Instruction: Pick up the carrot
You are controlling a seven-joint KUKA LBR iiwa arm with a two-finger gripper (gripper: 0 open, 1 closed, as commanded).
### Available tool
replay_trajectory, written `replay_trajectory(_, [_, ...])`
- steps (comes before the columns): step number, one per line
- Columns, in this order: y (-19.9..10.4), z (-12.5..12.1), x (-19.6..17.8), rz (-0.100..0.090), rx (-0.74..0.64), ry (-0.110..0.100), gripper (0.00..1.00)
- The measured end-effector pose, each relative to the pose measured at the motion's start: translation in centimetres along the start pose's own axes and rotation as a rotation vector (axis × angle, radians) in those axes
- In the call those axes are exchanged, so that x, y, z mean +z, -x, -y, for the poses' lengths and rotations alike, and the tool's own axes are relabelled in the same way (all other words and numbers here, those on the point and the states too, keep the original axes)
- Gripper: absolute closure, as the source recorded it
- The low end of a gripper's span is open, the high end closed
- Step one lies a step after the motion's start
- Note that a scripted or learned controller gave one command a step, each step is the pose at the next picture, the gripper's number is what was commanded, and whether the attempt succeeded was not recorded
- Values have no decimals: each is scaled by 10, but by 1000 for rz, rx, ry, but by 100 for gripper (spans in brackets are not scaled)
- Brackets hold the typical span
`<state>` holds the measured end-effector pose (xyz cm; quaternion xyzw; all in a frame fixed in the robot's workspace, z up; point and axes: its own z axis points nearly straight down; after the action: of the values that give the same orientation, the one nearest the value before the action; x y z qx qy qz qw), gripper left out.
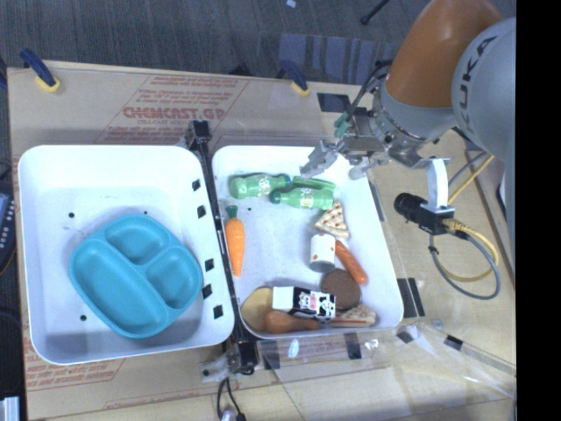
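On a cardboard-covered bench [158,103]: two white bins. Right bin [377,235]: carrot [235,242] by left wall, bottles, food. Left bin: blue tray [136,274]. Gripper [326,158] above far rim, fingers apart, holding nothing.

Carrot [235,243]: orange, green-topped, lying lengthwise.
Position: right bin's left wall, stem end pointing away.

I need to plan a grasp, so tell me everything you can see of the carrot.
The carrot is a small orange toy, plastic-looking, with a green stem cap at its far end. It lies flat and lengthwise on the floor of the right bin, close along the bin's left wall, tip pointing toward the camera. Nothing rests on it; the green bottles lie apart from it.
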<state>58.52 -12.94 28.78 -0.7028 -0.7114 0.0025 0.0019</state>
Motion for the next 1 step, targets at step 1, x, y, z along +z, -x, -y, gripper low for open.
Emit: replay_trajectory(1, [-10, 14, 134, -2, 95, -12, 0])
